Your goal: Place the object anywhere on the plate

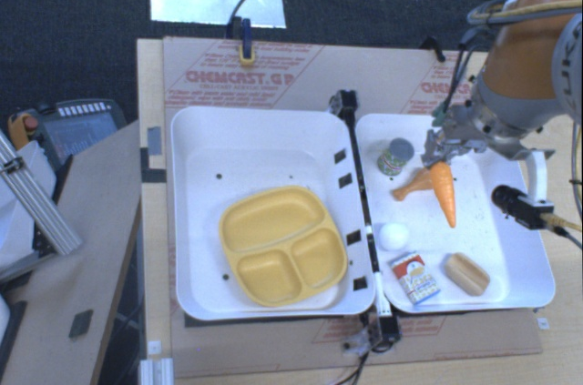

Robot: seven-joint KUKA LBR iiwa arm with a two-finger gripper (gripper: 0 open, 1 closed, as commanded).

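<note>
Camera view. The gripper (437, 152), hanging from the grey-and-orange arm that is entering at the upper right of the frame, is sitting directly over the thick top end of a toy carrot (444, 188) in the right bin (528, 283); the carrot is appearing to hang from it with its tip pointing down-frame, and the fingers look closed on that top end, though contact is partly hidden by the wrist. The carrot is lying right of centre in the frame, well apart from the yellow plate (282, 244), which is resting in the lower middle of the left bin (196, 192). Judged from its look, the carrot is a light, stiff plastic piece with a smooth, tapering, probably slippery surface; the thick end is offering the surest hold, since the narrow tip would likely be slipping out of a pinch. Counting the contents: one carrot, one orange-tan piece (414, 184) touching the carrot's left side, one small can (395, 157) just beside it toward the upper left, one white ball (393, 236), one small red-and-white box (415, 277), one bread-like roll (466, 273), one three-compartment plate, and two bins.
</note>
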